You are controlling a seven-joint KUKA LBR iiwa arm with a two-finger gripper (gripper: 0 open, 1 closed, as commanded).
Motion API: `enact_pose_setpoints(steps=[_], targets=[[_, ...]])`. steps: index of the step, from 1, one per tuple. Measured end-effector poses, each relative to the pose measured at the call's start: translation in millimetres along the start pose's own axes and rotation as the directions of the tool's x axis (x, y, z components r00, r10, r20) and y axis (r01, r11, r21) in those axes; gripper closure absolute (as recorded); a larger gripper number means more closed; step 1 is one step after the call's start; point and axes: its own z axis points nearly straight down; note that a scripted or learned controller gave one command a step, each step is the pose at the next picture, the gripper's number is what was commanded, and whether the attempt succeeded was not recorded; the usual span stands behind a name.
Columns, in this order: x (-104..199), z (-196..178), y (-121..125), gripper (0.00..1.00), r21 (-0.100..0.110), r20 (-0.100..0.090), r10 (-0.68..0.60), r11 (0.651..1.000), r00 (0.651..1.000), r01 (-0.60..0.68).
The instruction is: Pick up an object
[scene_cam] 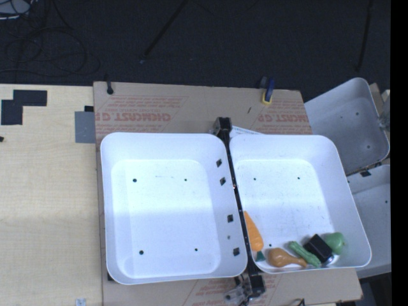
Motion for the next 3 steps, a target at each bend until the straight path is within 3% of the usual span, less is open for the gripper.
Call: enact_pose_setpoints(steps=[1,3], targets=[[76,0,49,1.00,0.000,0.000,-0.004,1.000,1.000,0.004],[211,1,110,1.00,0.001,0.000,-0.002,1.000,1.000,0.002]])
